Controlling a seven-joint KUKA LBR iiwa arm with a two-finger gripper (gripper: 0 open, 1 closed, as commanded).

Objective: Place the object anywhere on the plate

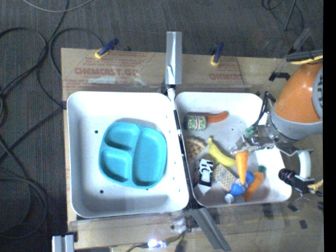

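A blue divided plate [134, 154] lies in the left white bin [84, 109]. My gripper [252, 142] hangs over the right side of the right bin [231, 100]. Just below it is an orange carrot [241, 165], whose upper end reaches the gripper's tip. From this slant I cannot tell if the carrot is gripped or lying in the bin. Beside it lie a yellow banana [219, 154], a second orange carrot [253, 185] and a blue bottle [237, 189].
The right bin also holds a green can [196, 122], an orange pepper-like piece [217, 116], a waffle [195, 147], a black-and-white item [205, 172] and a cracker [224, 178]. A metal divider post [173, 56] stands behind the bins, whose walls meet in the middle.
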